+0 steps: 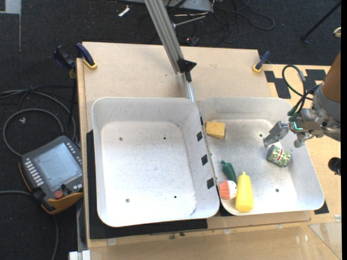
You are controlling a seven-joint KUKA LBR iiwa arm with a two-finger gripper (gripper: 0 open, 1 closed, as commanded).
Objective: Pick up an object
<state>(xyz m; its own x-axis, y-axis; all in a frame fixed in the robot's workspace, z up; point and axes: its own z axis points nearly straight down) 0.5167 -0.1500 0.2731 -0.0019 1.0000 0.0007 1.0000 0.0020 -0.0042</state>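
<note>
The arm [332, 93] reaches in from the right and holds its pincer [286, 137] over the right-hand bin [312, 186]. The two fingers stand spread apart, one at the left and one at the right, with nothing between them. Just below the pincer, near the bin's right side, a small green-and-white can [279, 155] lies tilted on the bin floor; whether the fingertips touch it cannot be told, but it is not gripped.

Other things share the same bin. A yellow block [215, 129] lies near the upper left corner, close to the wall that meets the left-hand bin [108, 112], and well apart from the can. Toward the lower left, a green piece [229, 170] lies at a slant; just below it is a round red-and-white thing [227, 188], and beside that a yellow bottle [244, 192] lies lengthwise, touching or nearly touching the round thing. These three cluster together, near the can but apart from it, with bare bin floor between.

A metal pole [165, 31] slants down from the top of the view to the join between the bins. Both bins sit on the wooden table [162, 69], with yellow-tipped clamps [261, 61] at its far corners. A teach pendant [51, 169] lies on the floor to the left, among cables.
</note>
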